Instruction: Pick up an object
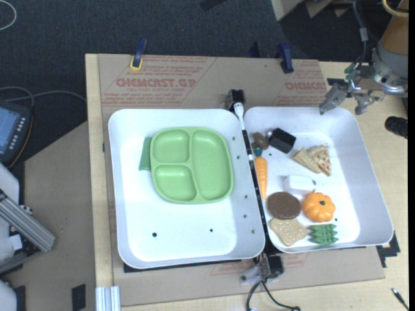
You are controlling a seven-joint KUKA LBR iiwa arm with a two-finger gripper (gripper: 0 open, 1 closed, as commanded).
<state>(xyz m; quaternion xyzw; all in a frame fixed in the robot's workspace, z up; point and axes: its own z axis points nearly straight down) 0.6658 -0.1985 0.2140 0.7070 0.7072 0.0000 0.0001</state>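
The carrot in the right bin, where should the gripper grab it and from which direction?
Probably the carrot's orange middle, from straight above, fingers closing across its width. It lies flat and lengthwise against the bin's left wall, so a side approach looks blocked.

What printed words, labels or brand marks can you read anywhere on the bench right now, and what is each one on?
"CHEMCAST GP" reads, partly blurred, in red on the brown paper-covered backing sheet behind the left white bin.
A second red print on that sheet behind the right white bin is too blurred to read.
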